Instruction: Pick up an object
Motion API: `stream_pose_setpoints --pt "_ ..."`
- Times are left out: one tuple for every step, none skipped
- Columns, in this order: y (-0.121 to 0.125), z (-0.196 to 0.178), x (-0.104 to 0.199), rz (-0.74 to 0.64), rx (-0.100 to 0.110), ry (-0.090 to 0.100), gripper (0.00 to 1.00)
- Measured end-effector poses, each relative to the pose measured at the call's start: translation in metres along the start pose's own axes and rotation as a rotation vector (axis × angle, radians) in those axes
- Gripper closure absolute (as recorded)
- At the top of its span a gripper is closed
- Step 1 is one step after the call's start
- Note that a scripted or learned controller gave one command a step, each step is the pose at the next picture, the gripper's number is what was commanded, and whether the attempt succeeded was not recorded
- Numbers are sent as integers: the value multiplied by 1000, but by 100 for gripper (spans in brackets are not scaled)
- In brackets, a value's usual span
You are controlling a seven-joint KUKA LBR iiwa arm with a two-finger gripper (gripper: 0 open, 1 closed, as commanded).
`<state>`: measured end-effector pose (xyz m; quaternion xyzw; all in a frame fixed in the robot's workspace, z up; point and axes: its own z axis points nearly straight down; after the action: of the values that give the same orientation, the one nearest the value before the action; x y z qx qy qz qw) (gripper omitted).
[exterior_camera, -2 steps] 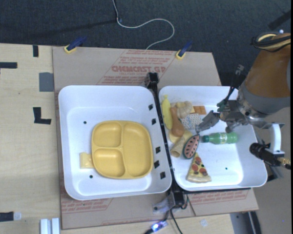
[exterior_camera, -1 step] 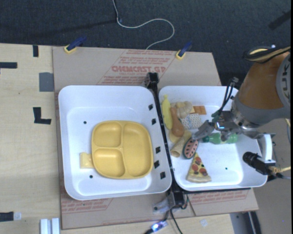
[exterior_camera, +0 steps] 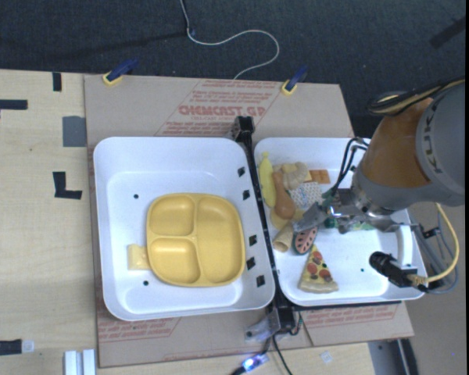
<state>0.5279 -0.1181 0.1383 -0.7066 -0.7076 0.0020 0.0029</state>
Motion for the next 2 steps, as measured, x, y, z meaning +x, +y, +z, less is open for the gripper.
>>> stream_pose_setpoints --pt "1 50 -1 3 -9 -4 0" --pt "0 41 1 0 -3 -1 100"
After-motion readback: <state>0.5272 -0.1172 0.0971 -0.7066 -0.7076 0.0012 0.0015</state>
